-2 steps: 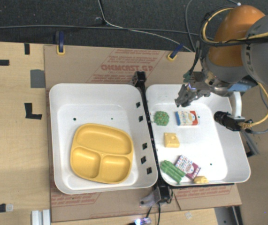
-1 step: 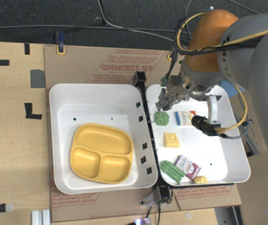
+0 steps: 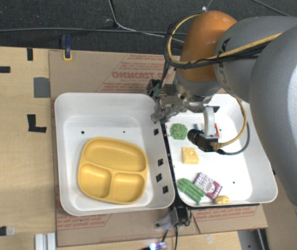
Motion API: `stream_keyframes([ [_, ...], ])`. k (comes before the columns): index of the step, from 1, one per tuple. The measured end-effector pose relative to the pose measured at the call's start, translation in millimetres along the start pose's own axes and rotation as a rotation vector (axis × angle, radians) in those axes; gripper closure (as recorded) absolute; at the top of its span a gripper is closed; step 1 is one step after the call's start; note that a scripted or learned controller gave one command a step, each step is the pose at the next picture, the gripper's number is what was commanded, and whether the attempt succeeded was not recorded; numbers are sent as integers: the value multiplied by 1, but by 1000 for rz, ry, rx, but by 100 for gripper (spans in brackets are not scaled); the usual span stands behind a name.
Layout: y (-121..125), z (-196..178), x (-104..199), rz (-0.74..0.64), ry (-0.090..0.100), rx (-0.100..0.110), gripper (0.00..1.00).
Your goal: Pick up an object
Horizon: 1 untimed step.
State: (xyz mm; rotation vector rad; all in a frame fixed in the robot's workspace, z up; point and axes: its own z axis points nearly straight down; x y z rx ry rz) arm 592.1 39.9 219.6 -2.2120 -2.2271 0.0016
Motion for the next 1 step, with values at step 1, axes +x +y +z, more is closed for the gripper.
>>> stream_keyframes([
  [1, 0, -6, 46, 1, -1, -1, 100],
])
